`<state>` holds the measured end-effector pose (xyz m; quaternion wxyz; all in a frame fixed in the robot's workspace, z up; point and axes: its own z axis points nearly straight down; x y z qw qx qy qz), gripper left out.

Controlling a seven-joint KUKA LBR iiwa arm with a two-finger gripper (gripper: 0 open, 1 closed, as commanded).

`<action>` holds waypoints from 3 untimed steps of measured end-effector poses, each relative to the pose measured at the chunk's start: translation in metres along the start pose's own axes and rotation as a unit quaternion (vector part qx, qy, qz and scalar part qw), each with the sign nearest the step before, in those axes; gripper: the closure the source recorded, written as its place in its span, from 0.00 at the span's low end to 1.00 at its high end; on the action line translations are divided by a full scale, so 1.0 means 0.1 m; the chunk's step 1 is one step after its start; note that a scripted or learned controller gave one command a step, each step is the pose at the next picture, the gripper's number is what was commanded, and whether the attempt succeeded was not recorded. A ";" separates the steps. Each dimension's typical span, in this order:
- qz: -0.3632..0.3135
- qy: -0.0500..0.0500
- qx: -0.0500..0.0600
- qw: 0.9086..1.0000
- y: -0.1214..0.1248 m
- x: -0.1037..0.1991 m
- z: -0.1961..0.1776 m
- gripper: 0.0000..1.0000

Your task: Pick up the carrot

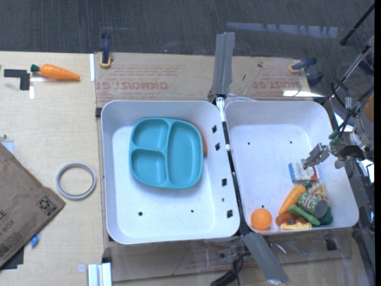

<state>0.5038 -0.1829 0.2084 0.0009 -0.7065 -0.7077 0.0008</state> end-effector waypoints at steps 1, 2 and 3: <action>0.026 0.000 0.000 1.000 -0.27 0.23 1.06 0.00; 0.028 0.000 -0.002 1.000 -0.24 0.23 0.97 1.00; 0.061 -0.001 0.000 0.998 0.46 0.61 -0.26 1.00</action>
